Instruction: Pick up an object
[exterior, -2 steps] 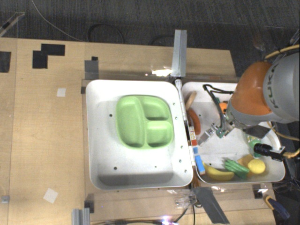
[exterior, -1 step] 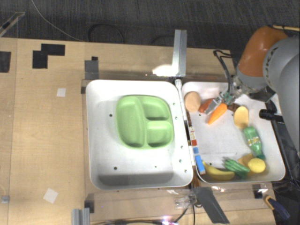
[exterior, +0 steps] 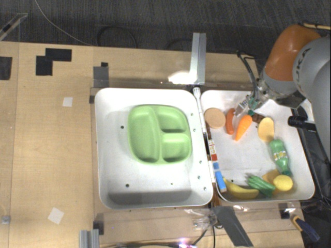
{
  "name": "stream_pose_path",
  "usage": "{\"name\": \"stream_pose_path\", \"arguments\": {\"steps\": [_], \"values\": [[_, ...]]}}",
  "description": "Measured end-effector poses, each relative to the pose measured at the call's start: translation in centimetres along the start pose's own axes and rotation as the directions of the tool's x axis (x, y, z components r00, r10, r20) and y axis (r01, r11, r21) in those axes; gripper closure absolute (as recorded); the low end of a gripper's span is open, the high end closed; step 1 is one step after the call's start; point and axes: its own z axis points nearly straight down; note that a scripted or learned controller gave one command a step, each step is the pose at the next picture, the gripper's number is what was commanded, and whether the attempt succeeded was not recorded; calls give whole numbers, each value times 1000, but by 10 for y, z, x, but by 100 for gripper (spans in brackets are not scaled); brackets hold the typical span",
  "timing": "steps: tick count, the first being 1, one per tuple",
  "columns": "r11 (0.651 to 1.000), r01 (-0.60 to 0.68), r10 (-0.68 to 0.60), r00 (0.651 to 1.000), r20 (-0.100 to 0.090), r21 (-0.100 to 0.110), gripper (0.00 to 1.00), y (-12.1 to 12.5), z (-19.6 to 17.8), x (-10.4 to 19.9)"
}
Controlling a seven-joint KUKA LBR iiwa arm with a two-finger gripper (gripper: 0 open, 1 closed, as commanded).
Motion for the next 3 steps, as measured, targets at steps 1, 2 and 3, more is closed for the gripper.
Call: {"name": "stream_pose_path", "arguments": {"steps": [1, 2, 3], "values": [[958, -286, 286, 958, -7, 3, 100, 54, -112, 97], [994, -108, 108, 994, -4, 4, 100, 40, -182, 47], [992, -126, 126, 992, -11, 6, 100, 88, -161, 112]]}}
